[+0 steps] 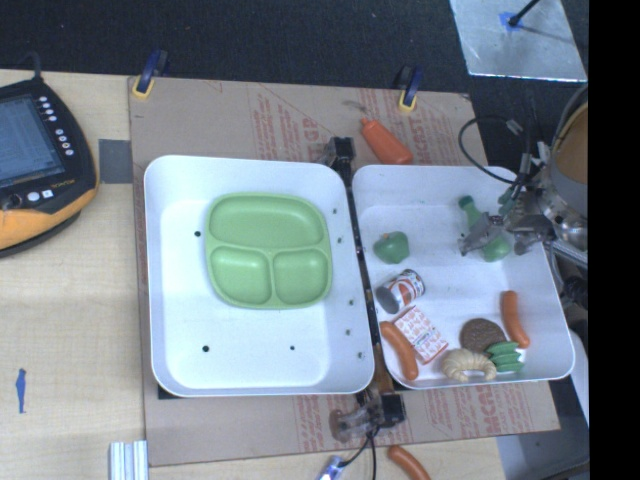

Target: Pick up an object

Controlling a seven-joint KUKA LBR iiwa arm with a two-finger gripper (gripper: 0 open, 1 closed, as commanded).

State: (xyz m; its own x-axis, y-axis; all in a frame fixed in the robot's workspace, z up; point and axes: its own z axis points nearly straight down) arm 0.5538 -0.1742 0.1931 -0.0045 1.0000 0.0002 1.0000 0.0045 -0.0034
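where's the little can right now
The can lies on its side in the right bin, near its left wall, just below the green pepper and above the small red-and-white box.

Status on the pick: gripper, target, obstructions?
Gripper low in right bin, at green bottle-shaped toy. Grasp unconfirmed. Green pepper and can nearby, apart.

Orange-rimmed pendant (35, 163) far left; blue clamps (150, 71) on cardboard; carrot-like item (385, 142), possibly.
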